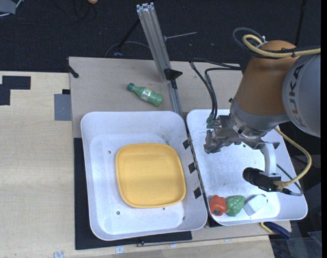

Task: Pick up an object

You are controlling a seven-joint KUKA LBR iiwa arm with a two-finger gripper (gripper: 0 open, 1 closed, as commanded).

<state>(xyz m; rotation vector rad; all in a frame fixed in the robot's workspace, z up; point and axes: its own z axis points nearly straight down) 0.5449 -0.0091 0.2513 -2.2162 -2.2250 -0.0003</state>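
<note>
The right bin holds three small objects along its near edge: a red pepper-like piece, a green bumpy piece touching it, and a small grey-white block just to their right. My gripper hangs over the bin's far left part, near the wall between the bins and well away from those objects. It appears as a dark cluster under the grey wrist. Nothing shows beneath it but bare bin floor.
A large yellow square plate lies in the left bin. A green bottle lies on the bench behind the bins, next to a slanted aluminium post. A black fitting with cables hangs from the arm over the right bin.
</note>
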